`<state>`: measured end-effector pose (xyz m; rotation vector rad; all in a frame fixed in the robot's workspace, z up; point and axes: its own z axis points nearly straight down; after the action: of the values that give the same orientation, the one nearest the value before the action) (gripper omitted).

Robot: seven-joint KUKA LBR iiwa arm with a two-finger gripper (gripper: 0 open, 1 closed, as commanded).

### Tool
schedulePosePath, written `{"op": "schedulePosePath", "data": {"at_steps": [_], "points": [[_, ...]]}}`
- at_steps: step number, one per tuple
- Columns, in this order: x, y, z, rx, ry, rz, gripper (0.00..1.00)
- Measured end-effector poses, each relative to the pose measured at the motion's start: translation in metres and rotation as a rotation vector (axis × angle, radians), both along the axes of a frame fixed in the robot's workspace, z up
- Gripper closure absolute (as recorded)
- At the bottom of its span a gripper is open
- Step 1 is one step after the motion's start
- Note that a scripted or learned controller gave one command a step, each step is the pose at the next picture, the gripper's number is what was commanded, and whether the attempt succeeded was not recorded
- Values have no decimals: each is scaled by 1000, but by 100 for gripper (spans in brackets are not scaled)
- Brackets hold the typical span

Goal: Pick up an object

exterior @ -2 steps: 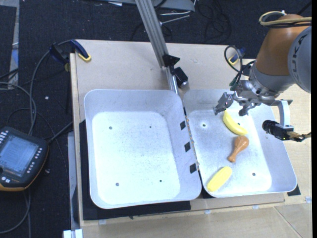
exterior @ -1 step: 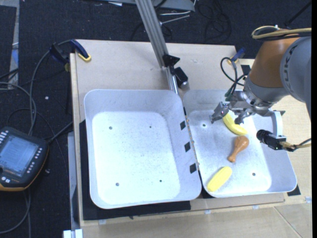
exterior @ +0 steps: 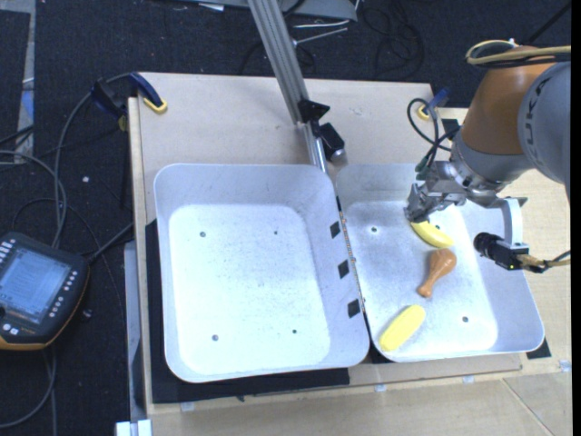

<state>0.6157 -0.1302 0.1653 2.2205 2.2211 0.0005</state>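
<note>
- Bench (exterior: 236, 107): its front edge lies nearest the camera. Pale wood top, bearing 2 shallow white bins side by side.
- Left bin (exterior: 182, 184): speckled floor, nothing to note inside.
- Right bin (exterior: 517, 330): holds 3 small objects, all in its right half.
- Arm (exterior: 508, 107): grey with an orange band, reaching in from the right and ending low over the upper part of the right bin.
- Gripper (exterior: 419, 209): sits at the upper-left tip of the banana. Whether it is open, closed or gripping anything cannot be told from this slant.
- Yellow corn-like piece (exterior: 401, 327): near the bin's front wall, long axis running lower left to upper right. Well apart from the gripper.
- Orange drumstick-shaped toy (exterior: 437, 271): mid-bin, fat end up, thin end pointing down and left.
- Banana (exterior: 432, 234): the likely target. It lies just beside the gripper, down and to the right of it, apparently resting on the bin floor. Long axis runs upper left to lower right, and the far tip points toward the drumstick-shaped toy.
- Judgement: the coming move turns on that offset. The gripper looks to be at the banana's end, not its middle, so a grasp here would likely catch only the tip.
</note>
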Motion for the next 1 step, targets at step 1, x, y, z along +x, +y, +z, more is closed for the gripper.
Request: {"op": "schedulePosePath", "data": {"at_steps": [1], "points": [[0,1,63,0,-4,0,100]]}}
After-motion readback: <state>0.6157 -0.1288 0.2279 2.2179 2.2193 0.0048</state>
